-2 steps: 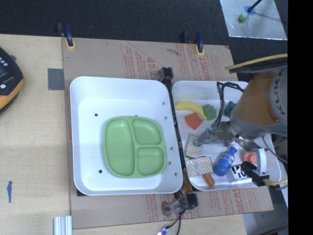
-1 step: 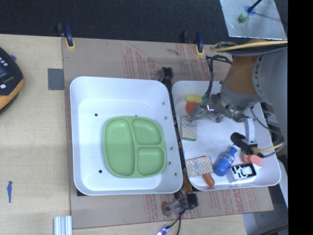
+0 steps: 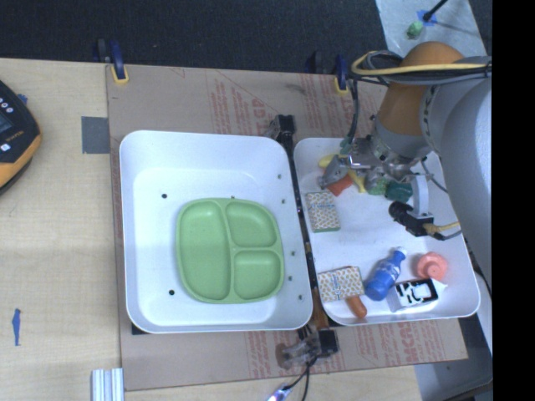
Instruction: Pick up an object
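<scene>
The gripper hangs low over the far end of the right bin, with the arm leaning in from that bin's right side. I cannot tell whether the gripper is open or closed, because the wrist and the clutter beneath it blur together, and nothing can be seen held in it. The task names no particular object, so the likely targets are the ones nearest the gripper. A red piece lies just below it near the bin's far-left corner, and a green piece lies beside it toward the right wall. Something yellow lies between them, too small to make out. This position suggests a grasp attempt in that crowded far corner, where the close packing could make a clean grip hard. The other things lie apart and look easier to reach. A patterned pad sits against the left wall. A second pad and an orange piece sit at the near-left corner. A blue bottle lies tilted near the near edge. A pink cap and a black-and-white box sit by the near-right corner. The left bin holds a green plate, well apart from the gripper. Both bins rest on the worktop.
</scene>
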Available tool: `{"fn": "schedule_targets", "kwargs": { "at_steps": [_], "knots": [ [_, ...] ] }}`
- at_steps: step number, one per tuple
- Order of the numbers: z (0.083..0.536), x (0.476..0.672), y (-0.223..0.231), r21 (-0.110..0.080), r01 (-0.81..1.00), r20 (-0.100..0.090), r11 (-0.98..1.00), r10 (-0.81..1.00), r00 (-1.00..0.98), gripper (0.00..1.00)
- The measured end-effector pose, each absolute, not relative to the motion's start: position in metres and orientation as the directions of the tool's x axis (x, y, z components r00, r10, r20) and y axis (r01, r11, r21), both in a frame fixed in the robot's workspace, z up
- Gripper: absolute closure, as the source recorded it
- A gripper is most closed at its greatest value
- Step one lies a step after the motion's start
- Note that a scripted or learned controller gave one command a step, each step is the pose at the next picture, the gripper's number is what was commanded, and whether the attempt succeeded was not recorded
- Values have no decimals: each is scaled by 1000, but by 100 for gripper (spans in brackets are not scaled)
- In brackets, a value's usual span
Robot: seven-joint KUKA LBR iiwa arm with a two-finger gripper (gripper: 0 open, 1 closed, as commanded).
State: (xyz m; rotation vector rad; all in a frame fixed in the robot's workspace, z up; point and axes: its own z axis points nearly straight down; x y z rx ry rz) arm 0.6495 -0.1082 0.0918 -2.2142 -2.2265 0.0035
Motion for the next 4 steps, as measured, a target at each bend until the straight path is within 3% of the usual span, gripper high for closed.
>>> {"fn": "schedule_targets", "kwargs": {
  "at_steps": [4],
  "knots": [
    [92,656,-96,-4,1000,0,6,1000,-6,0]
  ]
}}
